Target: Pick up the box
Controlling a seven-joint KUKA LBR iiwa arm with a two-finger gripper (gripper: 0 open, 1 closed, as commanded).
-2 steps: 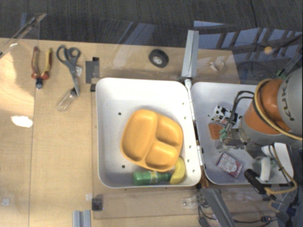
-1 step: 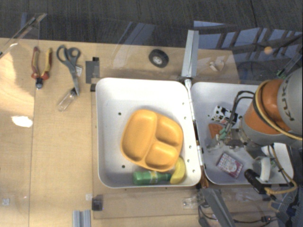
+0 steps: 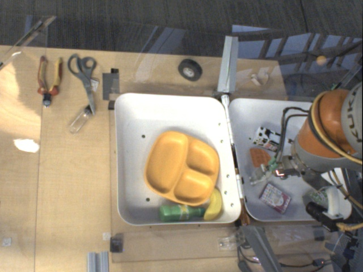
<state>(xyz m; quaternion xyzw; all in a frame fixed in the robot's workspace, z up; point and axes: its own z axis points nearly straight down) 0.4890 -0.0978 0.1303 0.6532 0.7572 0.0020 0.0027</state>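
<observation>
Bright, even light, glare patch left, sharp

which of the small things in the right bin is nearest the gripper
The orange packet, just left of the gripper. The cow-print box sits farther up, the purple packet farther down.

A robotics lab or workshop: a light wooden bench bears two white bins, with pliers, scissors and a roll of black tape along the upper left of the frame, and the grey-and-orange arm with trailing cables at the right edge
</observation>
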